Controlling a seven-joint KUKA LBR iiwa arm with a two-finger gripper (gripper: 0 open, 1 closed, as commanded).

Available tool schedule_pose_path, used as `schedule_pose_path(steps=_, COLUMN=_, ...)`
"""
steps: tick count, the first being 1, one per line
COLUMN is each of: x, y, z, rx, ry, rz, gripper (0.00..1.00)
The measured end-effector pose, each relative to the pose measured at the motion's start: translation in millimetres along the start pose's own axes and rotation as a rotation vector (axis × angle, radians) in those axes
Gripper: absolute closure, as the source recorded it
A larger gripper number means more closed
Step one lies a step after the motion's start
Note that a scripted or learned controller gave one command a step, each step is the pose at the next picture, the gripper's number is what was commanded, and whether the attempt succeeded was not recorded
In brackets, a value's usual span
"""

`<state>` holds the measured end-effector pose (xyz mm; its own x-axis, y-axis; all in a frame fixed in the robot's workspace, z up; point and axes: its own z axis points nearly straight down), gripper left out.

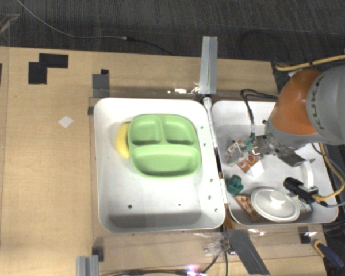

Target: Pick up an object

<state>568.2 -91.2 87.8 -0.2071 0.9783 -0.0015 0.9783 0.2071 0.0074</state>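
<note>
My gripper [245, 154] hangs low over the middle of the right bin [230, 112], below the orange-banded wrist. Its fingertips sit among small things: a brownish orange piece [250, 164] just under them and a small pale packet [236, 149] to their left. A teal object [235, 184] lies lower left of the gripper. A round white bowl or lid [273, 204] rests near the bin's front edge. I cannot make out anything held between the fingers.
The left bin [109, 200] holds a green divided plate [163, 144] with a yellow object [122, 141] tucked at its left edge. A metal post [208, 65] stands behind the divider between the bins. Cables trail at the right side.
</note>
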Motion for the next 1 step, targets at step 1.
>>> schedule_pose_path(steps=1, x=-1.4, y=1.2, z=-8.1, rx=0.000, ry=-0.002, rz=-0.003, gripper=1.00)
